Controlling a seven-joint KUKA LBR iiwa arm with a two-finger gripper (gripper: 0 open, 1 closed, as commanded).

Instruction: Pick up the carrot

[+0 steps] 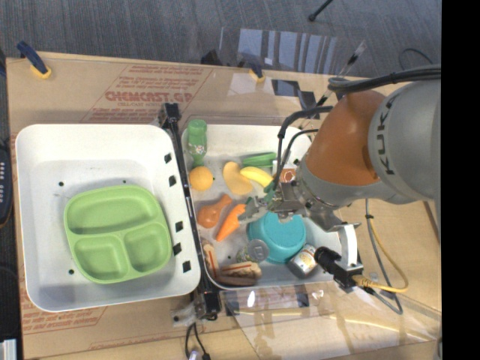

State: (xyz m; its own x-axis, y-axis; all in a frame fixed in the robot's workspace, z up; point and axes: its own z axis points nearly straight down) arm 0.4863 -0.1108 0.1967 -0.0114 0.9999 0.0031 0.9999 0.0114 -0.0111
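While the claw (264,203) hung low in the right bin (225,137), I could not tell its state. Just to its left lay the carrot (229,222), slanted, with a teal bowl (279,238) on its right and a green divided plate (116,232) in the left bin (45,148).

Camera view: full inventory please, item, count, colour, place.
carrot: 1, orange, right bin, left of the teal bowl
teal bowl: 1, right bin centre
green bottle: 1, right bin, far left corner
orange fruit: 1, below the bottle
banana: 1, yellow, right bin
sandwich: 1, brown, near edge
green tray: 1, three compartments, left bin
white bins: 2, side by side
arm: 1, grey and orange, over right bin
gripper: 1, above the bowl's far rim
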